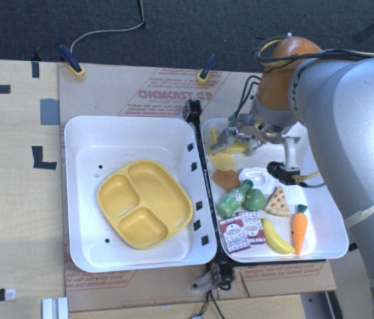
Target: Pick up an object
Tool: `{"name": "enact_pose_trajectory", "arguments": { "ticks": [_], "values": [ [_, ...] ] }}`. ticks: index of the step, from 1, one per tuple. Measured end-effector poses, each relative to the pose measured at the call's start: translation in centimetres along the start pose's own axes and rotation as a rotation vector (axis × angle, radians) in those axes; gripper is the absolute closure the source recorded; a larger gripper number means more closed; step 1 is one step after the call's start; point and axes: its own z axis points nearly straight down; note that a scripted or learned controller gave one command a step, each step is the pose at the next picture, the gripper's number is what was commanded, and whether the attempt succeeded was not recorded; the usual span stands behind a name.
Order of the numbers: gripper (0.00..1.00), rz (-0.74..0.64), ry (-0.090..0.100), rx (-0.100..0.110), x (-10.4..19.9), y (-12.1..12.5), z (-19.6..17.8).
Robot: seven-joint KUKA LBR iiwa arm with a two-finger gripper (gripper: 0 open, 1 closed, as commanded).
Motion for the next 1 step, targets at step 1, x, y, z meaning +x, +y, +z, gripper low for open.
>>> {"name": "enact_pose_trajectory", "arguments": {
  "ticks": [1],
  "values": [
    [1.00, 0.000, -0.001, 0.014, -0.16, -0.28, -0.77]
  ]
}}
